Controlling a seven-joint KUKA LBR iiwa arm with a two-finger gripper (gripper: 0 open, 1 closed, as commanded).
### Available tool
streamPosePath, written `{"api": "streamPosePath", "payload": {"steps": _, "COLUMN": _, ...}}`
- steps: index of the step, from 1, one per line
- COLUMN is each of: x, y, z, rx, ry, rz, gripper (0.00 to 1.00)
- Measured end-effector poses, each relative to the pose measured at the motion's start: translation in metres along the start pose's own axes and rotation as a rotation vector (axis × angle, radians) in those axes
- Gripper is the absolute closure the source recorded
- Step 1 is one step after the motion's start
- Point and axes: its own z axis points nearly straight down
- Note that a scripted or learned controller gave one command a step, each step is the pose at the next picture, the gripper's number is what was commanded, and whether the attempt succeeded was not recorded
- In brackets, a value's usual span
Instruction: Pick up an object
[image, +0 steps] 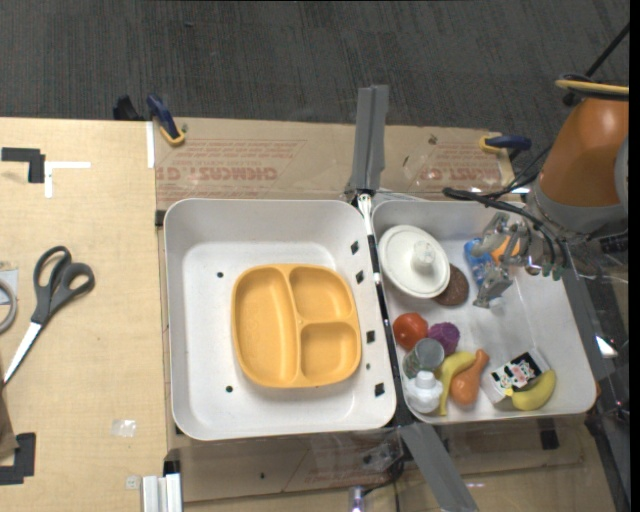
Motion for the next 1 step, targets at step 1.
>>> {"api": "streamPosePath", "payload": {"steps": 1, "x": -0.0312, "y": 0.0259, "z": 0.0286, "rx": -0.001, "ry": -0.003, "rz": 0.164, "gripper": 0.00}}
